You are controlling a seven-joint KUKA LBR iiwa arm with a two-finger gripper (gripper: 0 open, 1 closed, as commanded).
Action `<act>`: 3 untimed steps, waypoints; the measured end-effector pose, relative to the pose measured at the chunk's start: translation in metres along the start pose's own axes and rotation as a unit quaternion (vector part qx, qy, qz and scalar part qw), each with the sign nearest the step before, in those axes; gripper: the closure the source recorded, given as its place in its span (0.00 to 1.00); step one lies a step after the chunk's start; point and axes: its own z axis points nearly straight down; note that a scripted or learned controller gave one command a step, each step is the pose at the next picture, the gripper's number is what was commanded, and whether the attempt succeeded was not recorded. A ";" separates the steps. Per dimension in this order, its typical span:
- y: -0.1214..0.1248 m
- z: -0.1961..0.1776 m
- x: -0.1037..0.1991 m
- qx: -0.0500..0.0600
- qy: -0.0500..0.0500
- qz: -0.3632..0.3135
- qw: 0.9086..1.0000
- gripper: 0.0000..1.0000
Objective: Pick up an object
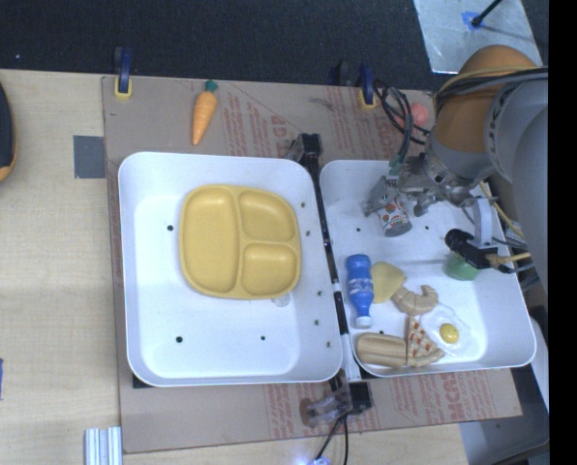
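Note:
My gripper (393,200) hangs low over the back left part of the right bin (501,356), reaching in from the right under the arm's orange band. A small red and white can (398,222) sits directly below and against it; whether it is gripped I cannot tell. Further forward in the same bin lie a blue bottle (358,287), a pale yellow wedge (388,279), a croissant-like piece (415,300), a fried egg (448,334), a pizza slice (420,343) and a hot dog (379,350). A green piece (460,268) lies by the right wall.
The left bin (153,337) holds a yellow divided plate (240,240). A toy carrot (203,112) lies on the brown board behind the bins, and a pink object (420,113) sits behind the right bin. Cables and the arm's body crowd the right bin's back right corner.

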 end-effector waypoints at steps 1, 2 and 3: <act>0.000 0.000 0.011 0.001 0.000 0.000 1.000 0.00; -0.001 -0.001 -0.049 -0.002 -0.001 0.004 1.000 0.00; 0.000 -0.001 0.001 0.000 0.000 0.000 1.000 0.00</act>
